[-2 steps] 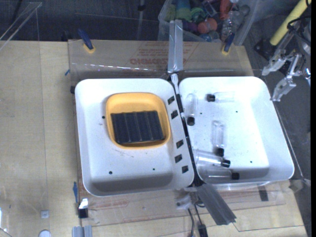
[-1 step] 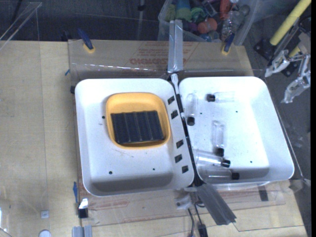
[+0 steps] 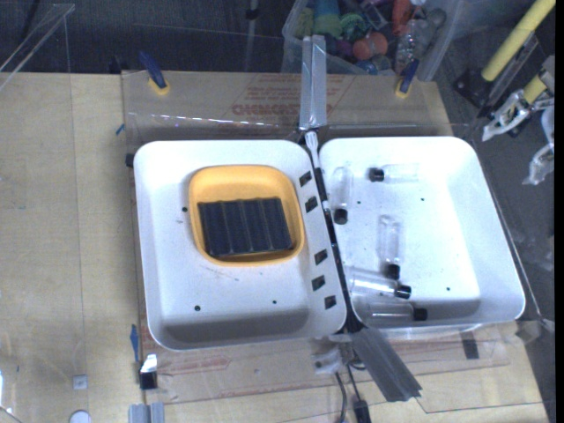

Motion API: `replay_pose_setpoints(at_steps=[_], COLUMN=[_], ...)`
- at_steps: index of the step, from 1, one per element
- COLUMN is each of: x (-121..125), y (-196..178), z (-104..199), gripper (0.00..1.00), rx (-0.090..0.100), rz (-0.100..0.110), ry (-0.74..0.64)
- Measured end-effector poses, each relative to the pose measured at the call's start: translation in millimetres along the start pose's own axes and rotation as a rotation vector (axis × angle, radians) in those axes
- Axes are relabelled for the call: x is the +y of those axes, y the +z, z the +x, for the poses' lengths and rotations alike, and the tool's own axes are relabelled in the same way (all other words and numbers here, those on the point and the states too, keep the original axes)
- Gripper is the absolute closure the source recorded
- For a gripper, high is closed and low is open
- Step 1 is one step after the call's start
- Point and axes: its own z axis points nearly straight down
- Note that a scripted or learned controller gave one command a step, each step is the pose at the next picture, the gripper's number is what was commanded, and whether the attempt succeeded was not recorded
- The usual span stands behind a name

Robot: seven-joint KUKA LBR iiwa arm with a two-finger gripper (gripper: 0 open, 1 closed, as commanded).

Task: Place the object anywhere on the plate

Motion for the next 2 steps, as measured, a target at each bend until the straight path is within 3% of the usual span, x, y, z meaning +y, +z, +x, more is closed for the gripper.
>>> replay_pose_setpoints(at_steps=[1, 2], x=[-7.6, -8.3], y=[55.1, 79.9], z=[-17.2, -18.6], gripper=[0.0, 0.0], rx=[0.003, 0.002], rz=[-0.007, -0.009], ry=[-0.377, -0.709])
